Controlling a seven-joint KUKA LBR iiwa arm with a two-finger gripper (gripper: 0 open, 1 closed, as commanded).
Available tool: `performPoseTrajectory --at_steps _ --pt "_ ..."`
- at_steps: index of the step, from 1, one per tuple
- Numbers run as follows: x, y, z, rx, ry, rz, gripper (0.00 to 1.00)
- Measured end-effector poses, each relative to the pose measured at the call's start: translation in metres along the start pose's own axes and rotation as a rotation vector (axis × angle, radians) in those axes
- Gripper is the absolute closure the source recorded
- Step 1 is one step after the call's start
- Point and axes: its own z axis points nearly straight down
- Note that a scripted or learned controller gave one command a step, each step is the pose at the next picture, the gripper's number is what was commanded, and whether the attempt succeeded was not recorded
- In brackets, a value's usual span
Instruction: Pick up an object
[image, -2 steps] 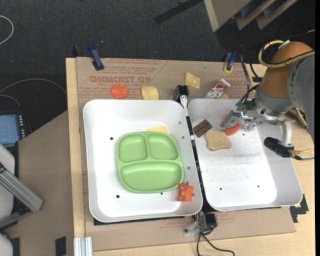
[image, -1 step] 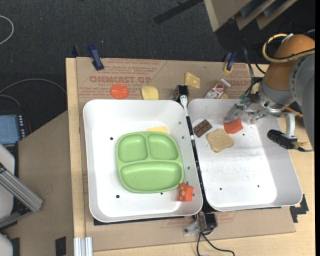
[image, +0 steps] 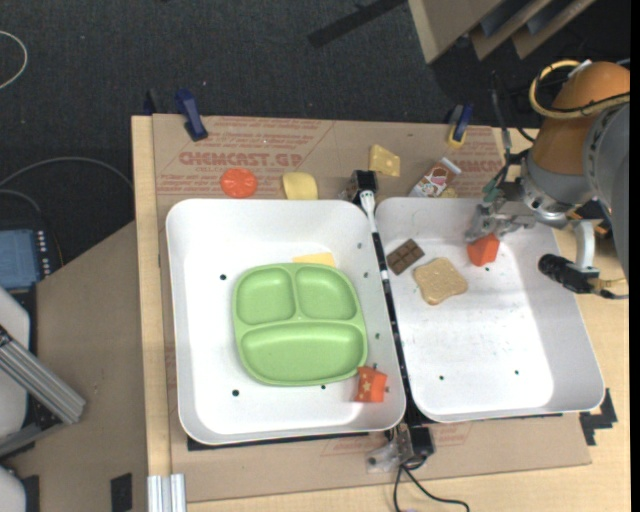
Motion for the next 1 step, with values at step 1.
performPoseTrajectory --at_steps 1 --pt "0.1189 -0.0425 -0.0938 0.008 0.008 -0.008 1.0"
